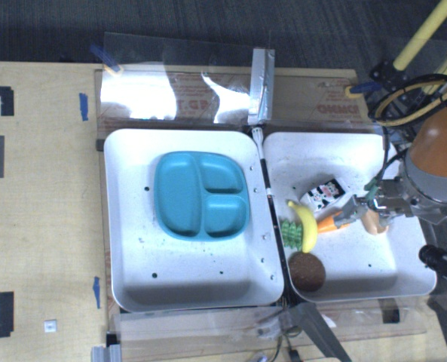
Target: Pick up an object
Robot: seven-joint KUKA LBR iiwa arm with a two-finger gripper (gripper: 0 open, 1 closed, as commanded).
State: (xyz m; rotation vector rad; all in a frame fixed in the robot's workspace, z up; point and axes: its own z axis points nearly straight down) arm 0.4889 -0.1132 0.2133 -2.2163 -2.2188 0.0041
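Seeing an orange carrot-like piece (325, 225) lying on the floor of the right bin (359, 271), near its middle, with its right end meeting the gripper (356, 216); judging this the likeliest thing for picking. Finding the gripper hanging low inside that bin, and not managing to tell from this slant whether it is open, closed or gripping anything. Seeing nothing raised clear of the bin floor, so reckoning the pick as not yet done: securing a hold, lifting and clearing the bin wall all remaining, as far as can be judged. Noticing a small tan lump (375, 224) sitting right against the gripper's near side, its nature too unclear for naming. Moving outward and finding a yellow banana (307, 225) touching the orange piece's left end, a green knobbly item (290, 234) pressing against the banana beside the bin's left wall, a black-and-white printed packet (325, 194) lying just above them, and a brown round fruit (307, 271) sitting apart near the front left corner. Turning to the left bin (133, 240) and seeing a blue divided plate (202, 194) lying flat in its middle, carrying nothing in its compartments.
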